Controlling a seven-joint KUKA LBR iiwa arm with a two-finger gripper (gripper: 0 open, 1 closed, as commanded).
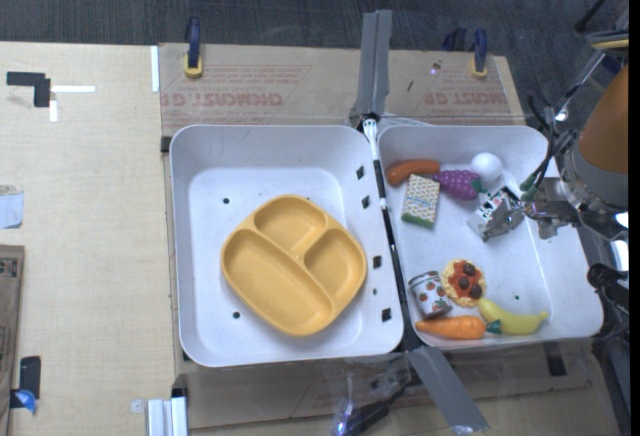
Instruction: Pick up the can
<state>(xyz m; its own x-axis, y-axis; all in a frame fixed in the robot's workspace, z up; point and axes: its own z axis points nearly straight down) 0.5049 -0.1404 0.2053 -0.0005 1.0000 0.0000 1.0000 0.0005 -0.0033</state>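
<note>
Arm reaching in from right, mostly cut off by frame edge. Gripper low over upper right bin, near white ball; open or clenched: can't tell. Can at bin's lower left, beside pizza toy & carrot; label too small to read.

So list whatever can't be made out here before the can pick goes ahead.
- Gripper, camera view: too small and cluttered to tell the state of its fingers.
- Can, camera view: label too small to read; the pizza slice and carrot crowd its sides.
- Arm, camera view: cut off by the right edge.
- Purple grapes, camera view: partly masked by the gripper's body.
</note>
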